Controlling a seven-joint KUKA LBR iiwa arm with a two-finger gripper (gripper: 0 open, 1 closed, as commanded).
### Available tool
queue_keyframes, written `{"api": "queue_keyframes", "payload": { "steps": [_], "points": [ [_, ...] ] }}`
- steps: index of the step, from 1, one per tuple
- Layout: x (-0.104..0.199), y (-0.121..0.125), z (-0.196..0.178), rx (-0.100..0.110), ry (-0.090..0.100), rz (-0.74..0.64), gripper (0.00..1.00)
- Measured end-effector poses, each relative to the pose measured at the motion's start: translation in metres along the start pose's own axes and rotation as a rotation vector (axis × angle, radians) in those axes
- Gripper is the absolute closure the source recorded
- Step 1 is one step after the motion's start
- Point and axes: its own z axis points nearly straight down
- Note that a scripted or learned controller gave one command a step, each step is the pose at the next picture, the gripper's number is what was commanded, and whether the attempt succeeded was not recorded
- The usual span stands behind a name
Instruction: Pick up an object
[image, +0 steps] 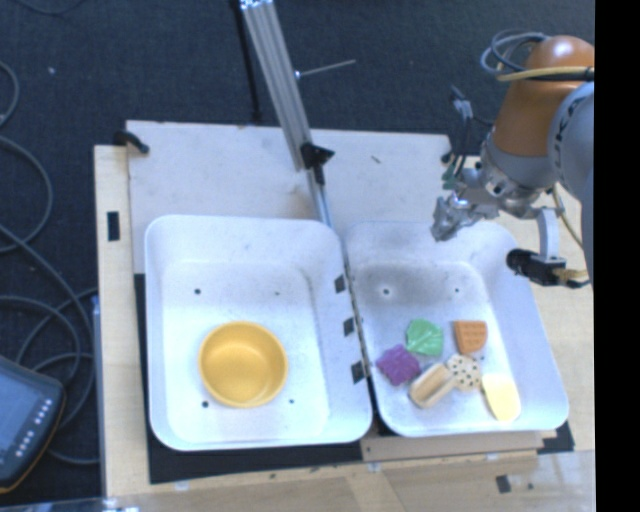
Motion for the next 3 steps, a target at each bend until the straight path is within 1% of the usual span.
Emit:
{"api": "queue_keyframes", "payload": {
  "steps": [1,2,3],
  "points": [
    [0.05,-0.015,0.002,0.006,0.002,-0.004,1.0],
    [0.097,-0.041,0.003,0.008,0.002,-0.004,1.0],
    [0.15,-0.064,0.0,0.008,0.004,-0.005,1.0]
  ]
}}
